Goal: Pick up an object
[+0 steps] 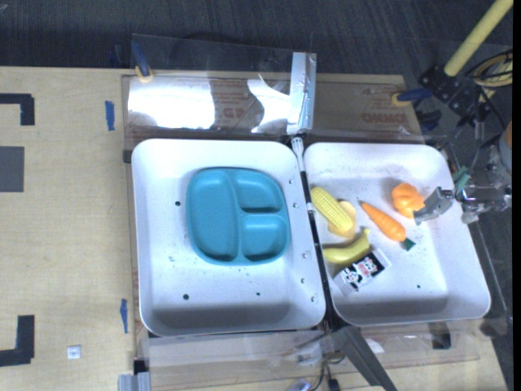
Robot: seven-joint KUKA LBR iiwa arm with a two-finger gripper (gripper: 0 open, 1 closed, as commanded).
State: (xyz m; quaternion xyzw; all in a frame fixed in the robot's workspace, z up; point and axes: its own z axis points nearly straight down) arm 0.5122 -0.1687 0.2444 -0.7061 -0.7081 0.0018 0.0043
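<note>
Nearest the camera, at the front of the right bin (456, 296), a small black-and-white card (362, 270) is seen lying flat on the white floor. Just behind it, a banana (347, 249) is laid, touching or nearly touching a corn cob (332, 208) that is set at a slant beside the bin's left wall. To the right of these, a carrot (383, 220) is angled toward the back left, and an orange pepper-like piece (405, 196) is placed just behind its right end. The gripper (431, 205) is positioned near the bin's right side, just beside the orange piece and the carrot's right end; whether contact is made cannot be told, nor can the state of the claw be judged. Nothing is seen clamped in it. A blue divided plate (238, 215) is held in the left bin (155, 235)
</note>
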